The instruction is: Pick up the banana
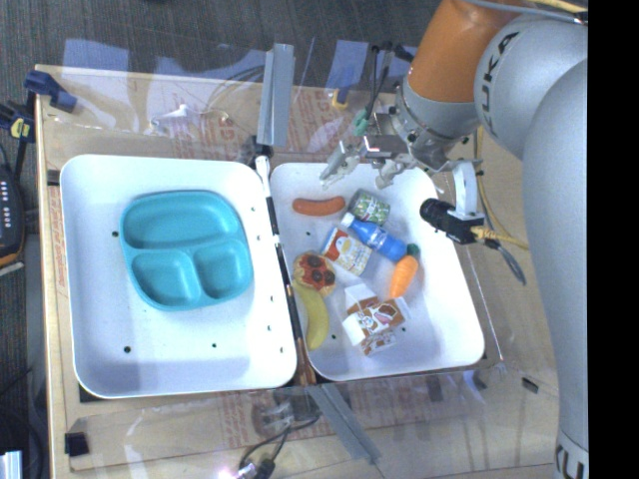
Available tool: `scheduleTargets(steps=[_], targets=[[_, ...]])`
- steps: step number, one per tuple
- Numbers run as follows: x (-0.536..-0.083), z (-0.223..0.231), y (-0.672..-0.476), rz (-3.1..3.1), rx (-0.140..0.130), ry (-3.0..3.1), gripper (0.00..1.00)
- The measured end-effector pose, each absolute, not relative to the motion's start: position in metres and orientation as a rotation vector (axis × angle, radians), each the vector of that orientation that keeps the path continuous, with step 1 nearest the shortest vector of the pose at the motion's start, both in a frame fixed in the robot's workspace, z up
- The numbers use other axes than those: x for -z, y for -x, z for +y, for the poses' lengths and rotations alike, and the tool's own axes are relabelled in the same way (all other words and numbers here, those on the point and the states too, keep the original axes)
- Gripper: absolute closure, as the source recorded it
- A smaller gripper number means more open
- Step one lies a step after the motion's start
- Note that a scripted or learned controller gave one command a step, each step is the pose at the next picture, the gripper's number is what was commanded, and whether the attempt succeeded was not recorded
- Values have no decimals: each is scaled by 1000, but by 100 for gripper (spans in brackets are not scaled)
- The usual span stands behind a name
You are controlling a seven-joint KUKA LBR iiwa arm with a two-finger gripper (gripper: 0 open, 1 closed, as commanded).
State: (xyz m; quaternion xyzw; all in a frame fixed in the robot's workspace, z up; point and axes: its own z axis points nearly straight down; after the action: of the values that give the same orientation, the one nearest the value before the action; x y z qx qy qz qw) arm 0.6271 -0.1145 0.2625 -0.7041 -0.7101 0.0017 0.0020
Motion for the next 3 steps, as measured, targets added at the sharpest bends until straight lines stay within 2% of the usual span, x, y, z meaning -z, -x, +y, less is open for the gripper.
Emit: scheduleTargets(steps=[1, 2, 3], targets=[[-160, -125, -575, -2189, -7, 2246, 0], [-123, -127, -509, -2112, -4, 2320, 0], [-97, -105, -480, -2166, 0, 2312, 0]])
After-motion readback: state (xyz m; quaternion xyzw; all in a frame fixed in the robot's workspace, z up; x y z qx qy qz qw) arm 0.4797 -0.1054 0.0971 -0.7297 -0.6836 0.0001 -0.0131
